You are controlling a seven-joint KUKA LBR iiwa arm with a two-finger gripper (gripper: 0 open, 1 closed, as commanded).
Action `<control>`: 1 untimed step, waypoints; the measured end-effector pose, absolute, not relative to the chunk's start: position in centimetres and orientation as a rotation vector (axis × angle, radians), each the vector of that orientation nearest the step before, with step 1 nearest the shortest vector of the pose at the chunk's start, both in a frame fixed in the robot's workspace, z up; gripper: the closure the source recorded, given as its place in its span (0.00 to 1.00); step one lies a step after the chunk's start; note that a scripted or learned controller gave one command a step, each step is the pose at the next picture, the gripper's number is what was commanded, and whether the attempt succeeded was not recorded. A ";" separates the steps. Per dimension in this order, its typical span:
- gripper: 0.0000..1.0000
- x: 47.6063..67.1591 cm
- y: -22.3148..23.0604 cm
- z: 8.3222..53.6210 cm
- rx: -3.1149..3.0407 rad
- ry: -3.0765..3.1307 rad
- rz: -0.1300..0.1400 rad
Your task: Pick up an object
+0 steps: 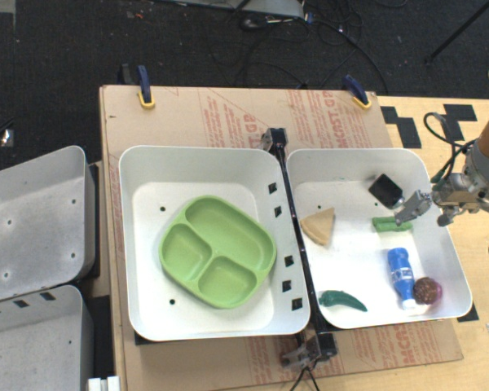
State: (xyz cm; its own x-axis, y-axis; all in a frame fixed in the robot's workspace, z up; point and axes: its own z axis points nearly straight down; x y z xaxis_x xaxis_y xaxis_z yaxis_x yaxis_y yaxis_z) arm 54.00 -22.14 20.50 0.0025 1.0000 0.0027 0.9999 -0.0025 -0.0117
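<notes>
- The gripper (414,206) hovered over the right bin (452,251), near its right wall, just above a small green piece (389,225).
- Whether its fingers were parted could not be told; nothing showed between them.
- That green piece looked light, stiff and flat (likely plastic), best pinched across its narrow width.
- The blue bottle (400,275) nearby seemed rounder and more slippery.
</notes>
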 end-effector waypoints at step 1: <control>0.00 54.3 -22.1 21.1 -2.220 -2.222 0.001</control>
State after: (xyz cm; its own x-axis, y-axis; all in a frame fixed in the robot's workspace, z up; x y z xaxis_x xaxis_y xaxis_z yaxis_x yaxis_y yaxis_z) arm 54.32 -22.09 21.12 -0.0010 1.0000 -0.0002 1.0000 0.0010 -0.0005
